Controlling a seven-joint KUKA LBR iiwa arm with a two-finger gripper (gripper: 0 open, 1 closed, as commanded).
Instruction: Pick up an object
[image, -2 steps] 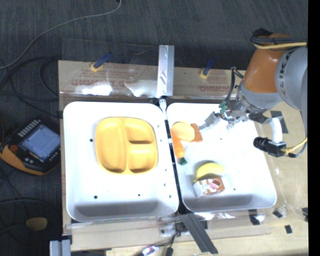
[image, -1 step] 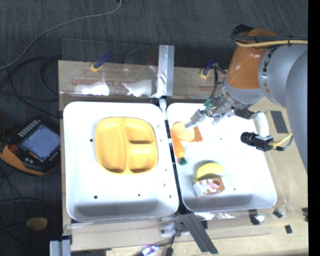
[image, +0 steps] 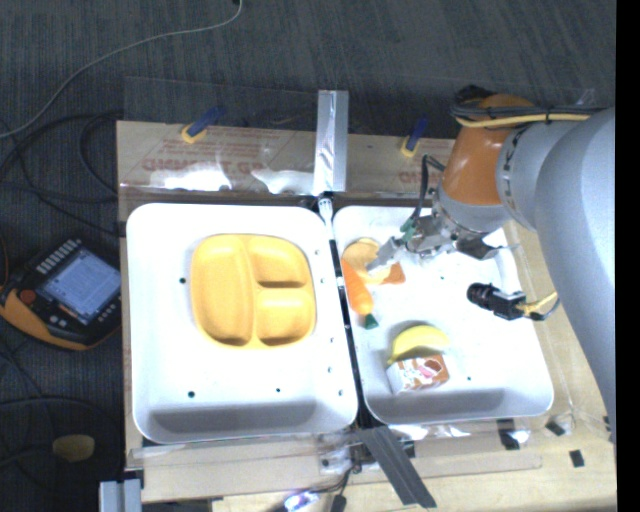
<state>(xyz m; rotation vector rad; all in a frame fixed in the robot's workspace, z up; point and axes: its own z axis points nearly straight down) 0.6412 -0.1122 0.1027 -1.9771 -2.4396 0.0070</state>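
Two bins sit on the worktop; my gripper (image: 400, 243) is low in the right bin (image: 500, 390), over the carrot (image: 357, 288) by the divider. Whether it pinches anything, I cannot tell.

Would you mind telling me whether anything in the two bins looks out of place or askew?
Nothing looks spilled or damaged. The yellow tray lies flat in the left bin; the carrot rests along the right bin's left wall.
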